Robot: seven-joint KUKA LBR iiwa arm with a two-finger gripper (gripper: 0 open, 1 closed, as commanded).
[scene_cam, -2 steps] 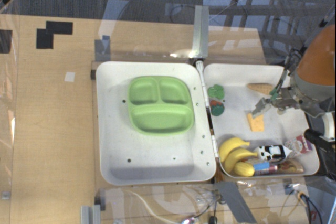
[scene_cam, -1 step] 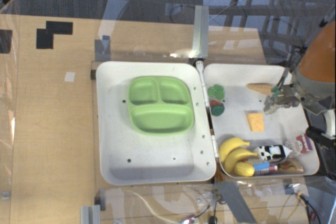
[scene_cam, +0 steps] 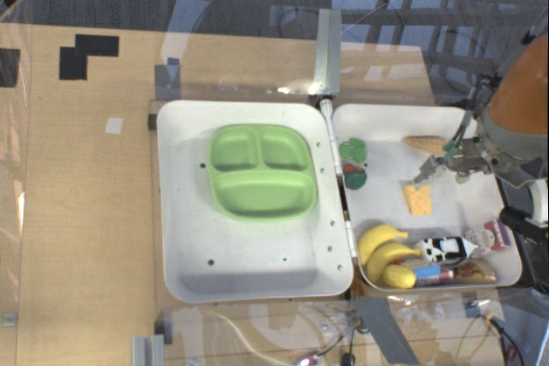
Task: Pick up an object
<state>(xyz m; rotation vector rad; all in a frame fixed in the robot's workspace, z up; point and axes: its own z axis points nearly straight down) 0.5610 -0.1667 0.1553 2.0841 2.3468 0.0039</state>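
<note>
Orange-banded arm is parked over the right bin, so this looks like the reach-in stage, nothing lifted yet. The pincer hangs above the bin floor with its prongs spread apart and nothing between them. Closest candidates are the yellow cheese wedge just below its tip and the bread stick right beside it. The bananas sit further toward the front corner. The green plate sits alone in the left bin. My guess: next it needs to drop straight down, line up over one item, then close.
</note>
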